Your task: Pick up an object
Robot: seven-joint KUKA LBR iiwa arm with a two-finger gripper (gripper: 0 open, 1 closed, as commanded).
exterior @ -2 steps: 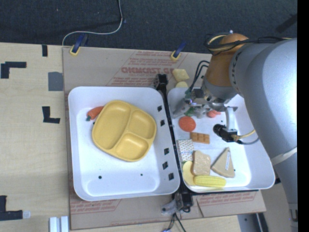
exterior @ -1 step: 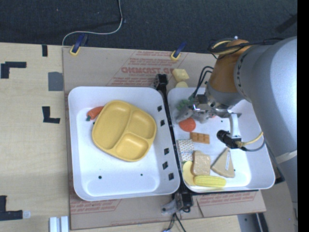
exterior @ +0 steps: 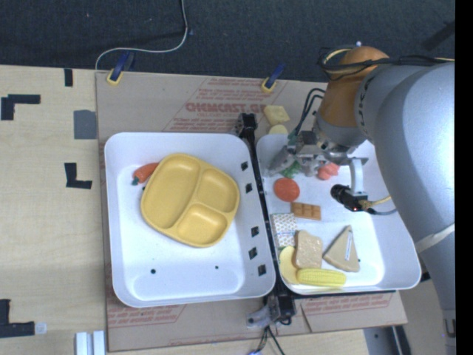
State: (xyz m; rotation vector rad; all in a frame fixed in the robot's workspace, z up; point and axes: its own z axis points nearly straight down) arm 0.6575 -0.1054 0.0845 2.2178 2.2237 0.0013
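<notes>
My gripper (exterior: 294, 161) is low over the back part of the right bin (exterior: 392, 231), below the orange wrist band. A small green piece (exterior: 290, 171) lies right at its tip, partly covered by it. Just to the right sits a pink-red piece (exterior: 327, 171). In front of the gripper lie a red tomato (exterior: 287, 189) and a brown cracker (exterior: 306, 211). Toward the front of the bin are a bread slice (exterior: 308, 248), a sandwich wedge (exterior: 344, 250), a corn cob (exterior: 320, 277) and a banana (exterior: 286, 260).
The left bin (exterior: 122, 198) holds a yellow divided plate (exterior: 190, 199) and an orange carrot (exterior: 145, 172) at its back left. A yellow cheese block (exterior: 276, 114) and a pale piece (exterior: 277, 130) lie behind the right bin. The big grey arm (exterior: 421, 139) covers the right side.
</notes>
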